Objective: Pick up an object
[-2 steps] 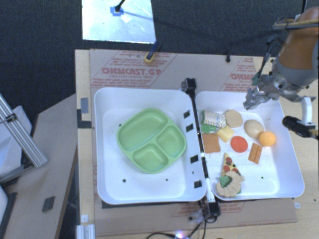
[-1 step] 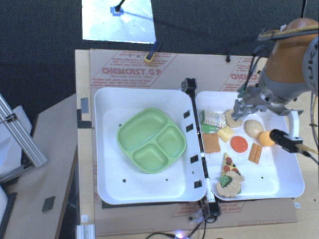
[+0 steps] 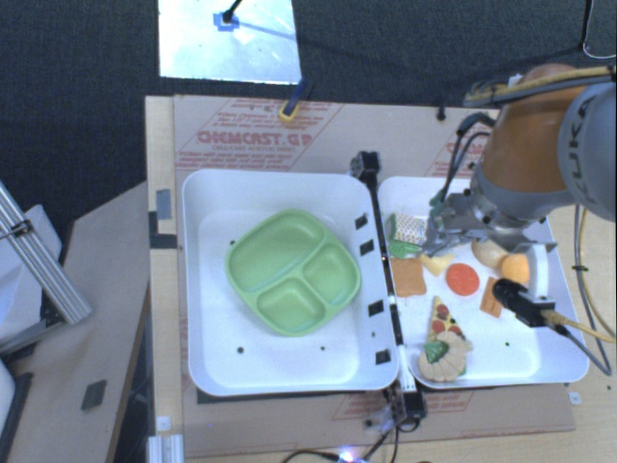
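The right bin (image 3: 540, 355) holds play food: a green and white piece (image 3: 407, 230), a brown square cracker (image 3: 409, 278), a yellow wedge (image 3: 437, 263), a red disc (image 3: 463, 279), an orange piece (image 3: 514, 267), a pizza slice (image 3: 444, 318) and a taco-like piece (image 3: 442, 357). My gripper (image 3: 440, 241) hangs low over the bin's upper left part, between the green and white piece and the yellow wedge. The wrist above it hides its fingertips. Nothing shows held.
The left bin (image 3: 212, 355) holds a green three-compartment plate (image 3: 292, 271). A black divider with clips (image 3: 376, 249) runs between the bins. The grey and orange arm (image 3: 540, 152) covers the right bin's far right corner. Cables trail at the right.
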`<state>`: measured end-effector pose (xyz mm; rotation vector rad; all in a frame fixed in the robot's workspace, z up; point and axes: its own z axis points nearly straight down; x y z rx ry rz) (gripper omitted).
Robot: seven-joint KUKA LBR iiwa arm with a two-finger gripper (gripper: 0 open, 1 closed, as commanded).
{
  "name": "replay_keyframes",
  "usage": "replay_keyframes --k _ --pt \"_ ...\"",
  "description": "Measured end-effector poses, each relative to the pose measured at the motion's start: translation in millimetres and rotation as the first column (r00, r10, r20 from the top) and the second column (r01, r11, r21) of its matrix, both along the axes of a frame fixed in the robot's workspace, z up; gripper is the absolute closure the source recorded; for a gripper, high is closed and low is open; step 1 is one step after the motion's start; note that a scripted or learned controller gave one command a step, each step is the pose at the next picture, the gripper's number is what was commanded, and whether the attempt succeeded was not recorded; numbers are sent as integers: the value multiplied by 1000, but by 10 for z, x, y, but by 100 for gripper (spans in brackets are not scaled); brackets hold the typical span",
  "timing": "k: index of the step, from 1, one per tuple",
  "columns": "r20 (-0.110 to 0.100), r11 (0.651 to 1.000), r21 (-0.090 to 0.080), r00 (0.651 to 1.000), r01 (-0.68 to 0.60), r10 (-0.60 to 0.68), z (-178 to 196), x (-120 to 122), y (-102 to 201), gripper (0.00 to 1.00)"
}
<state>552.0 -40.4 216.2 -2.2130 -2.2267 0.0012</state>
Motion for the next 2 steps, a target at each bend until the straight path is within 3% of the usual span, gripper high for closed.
replay_keyframes --k 1,2 --pt "0 1000 0 1000 0 0 -8 -336 324 100" --pt "5 1000 0 1000 0 0 186 -433 514 100"
